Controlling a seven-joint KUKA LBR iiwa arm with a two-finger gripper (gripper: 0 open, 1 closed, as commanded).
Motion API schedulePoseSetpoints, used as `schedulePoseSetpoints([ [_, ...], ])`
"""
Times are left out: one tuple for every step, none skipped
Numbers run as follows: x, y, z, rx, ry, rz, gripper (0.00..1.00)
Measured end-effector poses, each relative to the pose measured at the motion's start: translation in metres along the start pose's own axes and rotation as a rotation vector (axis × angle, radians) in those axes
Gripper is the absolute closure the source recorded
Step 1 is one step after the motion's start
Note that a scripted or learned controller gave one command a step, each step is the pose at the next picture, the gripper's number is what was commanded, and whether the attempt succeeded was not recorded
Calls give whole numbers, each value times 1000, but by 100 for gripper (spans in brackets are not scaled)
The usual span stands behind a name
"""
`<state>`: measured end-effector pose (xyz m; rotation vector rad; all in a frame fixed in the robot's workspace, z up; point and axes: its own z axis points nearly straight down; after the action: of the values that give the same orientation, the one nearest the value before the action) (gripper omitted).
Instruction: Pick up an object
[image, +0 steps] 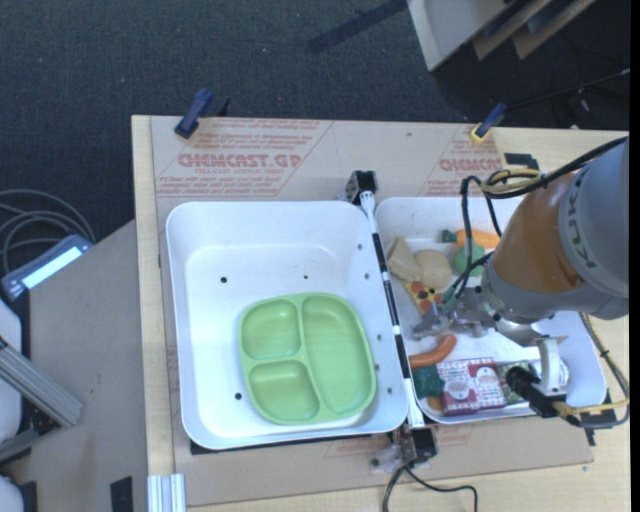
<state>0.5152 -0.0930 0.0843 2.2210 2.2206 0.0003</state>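
1. The reaching step is judged to be in hand: the arm (560, 240) is stretched in from the right and bent low over the right bin (590, 375), where the toys are piled
2. The claw (445, 318) is seen low among the toys, close to the bin's left wall
3. How far the claw is spread cannot be told, because its metal tips are small and mixed in with the clutter
4. Nothing can be seen pinched in the claw, so no toy is counted as held
5. An orange sausage-shaped toy (432, 350) lies just below the claw, a tan toy (420, 264) lies just above it, and a red and white packet (470, 385) lies near the front
6. Next, one toy must be picked out, squeezed firmly and lifted straight up
7. The left bin (200, 300) holds a green divided tray (305, 355), well apart from the claw
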Motion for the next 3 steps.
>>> schedulePoseSetpoints([
  [-2, 19, 0, 0, 0, 0, 0],
  [-2, 19, -10, -2, -1, 0, 100],
  [-13, -6, -72, 0, -1, 0, 100],
])
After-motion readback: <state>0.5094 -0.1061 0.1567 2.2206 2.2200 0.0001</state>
